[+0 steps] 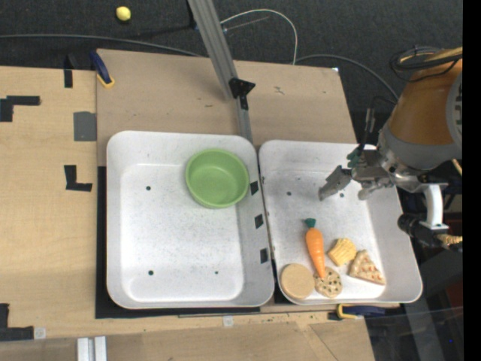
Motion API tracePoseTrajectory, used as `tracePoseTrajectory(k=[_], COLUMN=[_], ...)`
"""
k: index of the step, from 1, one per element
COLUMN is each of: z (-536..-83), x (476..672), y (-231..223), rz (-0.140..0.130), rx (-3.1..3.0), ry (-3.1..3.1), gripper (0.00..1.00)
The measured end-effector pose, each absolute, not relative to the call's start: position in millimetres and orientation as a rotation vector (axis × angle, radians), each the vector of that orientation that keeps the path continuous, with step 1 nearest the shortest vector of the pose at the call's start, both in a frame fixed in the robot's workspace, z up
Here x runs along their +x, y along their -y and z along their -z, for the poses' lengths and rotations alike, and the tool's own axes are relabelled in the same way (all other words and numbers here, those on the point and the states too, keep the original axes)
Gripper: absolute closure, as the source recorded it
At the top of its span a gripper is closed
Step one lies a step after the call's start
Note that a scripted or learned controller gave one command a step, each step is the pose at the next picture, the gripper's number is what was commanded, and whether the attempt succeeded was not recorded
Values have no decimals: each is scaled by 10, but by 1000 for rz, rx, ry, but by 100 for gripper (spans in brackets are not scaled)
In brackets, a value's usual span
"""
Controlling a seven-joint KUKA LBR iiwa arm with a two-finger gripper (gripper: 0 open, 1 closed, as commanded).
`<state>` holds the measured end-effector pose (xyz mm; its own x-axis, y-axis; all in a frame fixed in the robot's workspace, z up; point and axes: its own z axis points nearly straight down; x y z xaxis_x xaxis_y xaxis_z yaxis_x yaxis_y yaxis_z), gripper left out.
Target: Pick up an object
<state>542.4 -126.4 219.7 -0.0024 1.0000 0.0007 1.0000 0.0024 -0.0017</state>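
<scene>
The grey two-finger claw [349, 185] hangs over the right shallow white bin [285, 164], fingers spread apart with nothing between them. The orange toy carrot [315, 250] lies below it near the bin's front edge, among other toy foods. Bare floor surrounds the claw.

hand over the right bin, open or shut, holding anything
hand: open, fingers spread with nothing between them, above the right bin, up-view of the carrot.
</scene>
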Motion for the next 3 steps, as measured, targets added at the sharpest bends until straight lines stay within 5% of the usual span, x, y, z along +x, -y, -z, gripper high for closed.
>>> tracePoseTrajectory(k=[1, 3], z=[-2198, -946], x=[5424, 5437], y=[1266, 1342], rz=[-1, -9], rx=[-2218, -2215], ry=[2222, 2217], gripper=[0, 0])
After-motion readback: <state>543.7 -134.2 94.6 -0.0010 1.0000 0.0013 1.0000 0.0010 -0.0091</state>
